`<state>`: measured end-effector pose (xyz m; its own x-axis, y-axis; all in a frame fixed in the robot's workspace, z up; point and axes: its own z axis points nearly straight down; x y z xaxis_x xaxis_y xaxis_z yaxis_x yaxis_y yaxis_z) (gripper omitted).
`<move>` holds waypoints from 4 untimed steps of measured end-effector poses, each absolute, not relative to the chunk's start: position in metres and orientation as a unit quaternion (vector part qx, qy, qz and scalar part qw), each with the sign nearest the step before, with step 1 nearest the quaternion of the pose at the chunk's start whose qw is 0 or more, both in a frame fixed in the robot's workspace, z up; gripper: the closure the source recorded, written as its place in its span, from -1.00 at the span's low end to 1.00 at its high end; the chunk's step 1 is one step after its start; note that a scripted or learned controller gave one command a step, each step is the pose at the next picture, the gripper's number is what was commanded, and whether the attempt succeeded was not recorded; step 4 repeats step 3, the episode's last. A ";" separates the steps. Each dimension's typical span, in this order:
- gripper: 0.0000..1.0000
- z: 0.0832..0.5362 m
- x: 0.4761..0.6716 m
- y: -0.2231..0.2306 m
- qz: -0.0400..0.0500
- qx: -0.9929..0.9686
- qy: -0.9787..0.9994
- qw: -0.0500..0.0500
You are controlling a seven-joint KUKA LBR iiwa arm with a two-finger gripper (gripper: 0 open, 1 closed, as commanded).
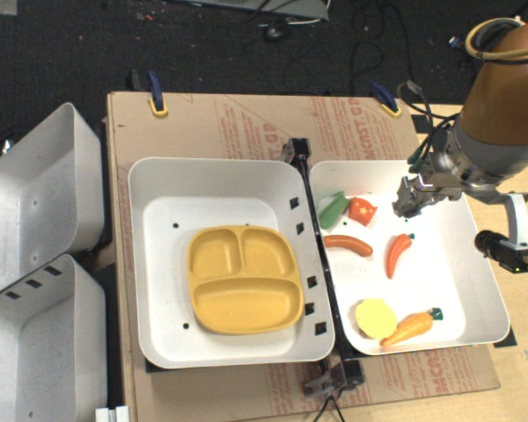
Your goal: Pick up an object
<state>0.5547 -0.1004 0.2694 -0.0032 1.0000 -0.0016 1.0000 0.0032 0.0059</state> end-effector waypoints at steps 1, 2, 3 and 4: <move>1.00 0.253 0.574 -0.050 0.000 0.705 0.710 0.000; 1.00 0.243 0.595 0.009 0.001 0.704 0.710 0.000; 1.00 0.246 0.606 0.068 0.001 0.704 0.710 0.000; 1.00 0.246 0.606 0.068 0.001 0.704 0.710 0.000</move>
